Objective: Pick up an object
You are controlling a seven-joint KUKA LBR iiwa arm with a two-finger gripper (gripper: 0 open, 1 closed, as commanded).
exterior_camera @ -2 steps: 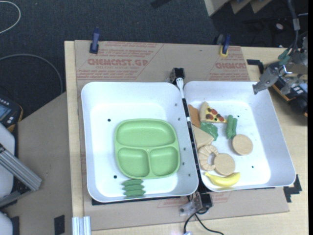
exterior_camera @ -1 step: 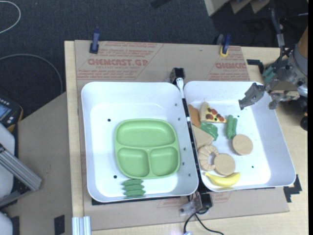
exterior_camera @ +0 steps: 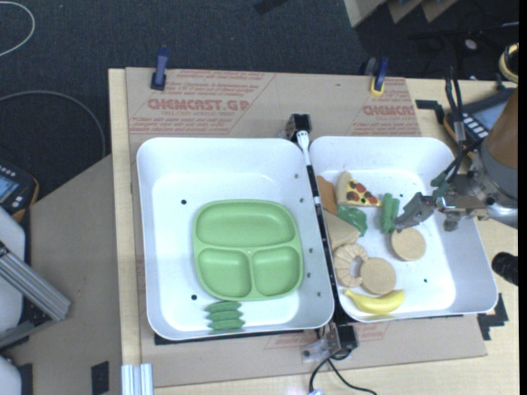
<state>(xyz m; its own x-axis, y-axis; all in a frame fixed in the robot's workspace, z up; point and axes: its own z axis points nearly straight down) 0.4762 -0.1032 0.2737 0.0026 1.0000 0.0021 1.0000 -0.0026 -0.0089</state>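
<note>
Down at the bottom of the frame, a small green ridged piece (exterior_camera: 224, 316) lies at the low edge of the left bin (exterior_camera: 156, 220), just below a green plate (exterior_camera: 247, 249) with three sections. That plate sits in the middle of the left bin. Both white bins rest side by side on the worktop (exterior_camera: 198, 101), which has red letters printed on it. Low in the right bin (exterior_camera: 461, 290), a yellow banana (exterior_camera: 375, 302) lies along the bottom edge. Just above it are a round tan cookie (exterior_camera: 379, 275) and a ridged tan ring (exterior_camera: 349, 262), touching each other. Another round tan cookie (exterior_camera: 408, 243) lies a little to the right, close under the gripper (exterior_camera: 414, 211). Higher up, a pizza slice (exterior_camera: 357, 191) sits near the top of the pile, with an orange wedge (exterior_camera: 327, 194) beside it at the bin's left wall. A leafy green piece (exterior_camera: 352, 218) lies below the pizza, and a long green piece (exterior_camera: 388, 211) stands just beside the gripper. The grey arm (exterior_camera: 494, 171) comes in from the right of the frame. Its gripper hangs low over the right bin, and I cannot tell how wide it is. Nothing can be seen in its grasp.
</note>
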